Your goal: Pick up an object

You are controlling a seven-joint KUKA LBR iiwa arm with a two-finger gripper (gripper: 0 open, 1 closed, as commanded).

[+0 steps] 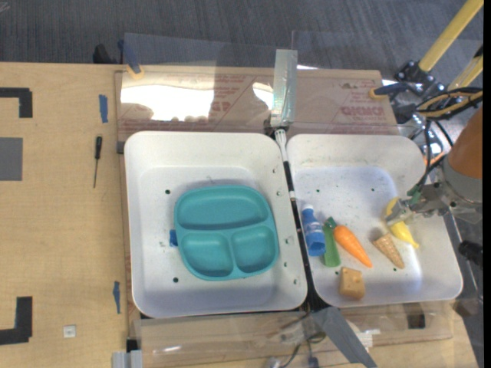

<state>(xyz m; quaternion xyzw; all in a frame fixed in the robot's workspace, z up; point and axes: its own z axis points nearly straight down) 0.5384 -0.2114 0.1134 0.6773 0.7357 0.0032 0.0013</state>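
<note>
The right bin (360, 167) holds several small toys along its front: a blue bottle (312, 231), a green piece (331, 244), an orange carrot (353, 246), a tan cone (389, 250), a brown cube (352, 282) and a yellow piece (404, 233). My gripper (410, 208) reaches in from the right edge and sits low over the bin's right side, directly above the yellow piece. Whether it touches that piece is unclear, since the gripper body hides the toy's top end.
The left bin (146, 175) carries a teal divided plate (225, 231). A clear panel and a metal bracket (284, 90) stand behind the bins. Cables and yellow bars (453, 29) crowd the far right. The back half of the right bin is bare.
</note>
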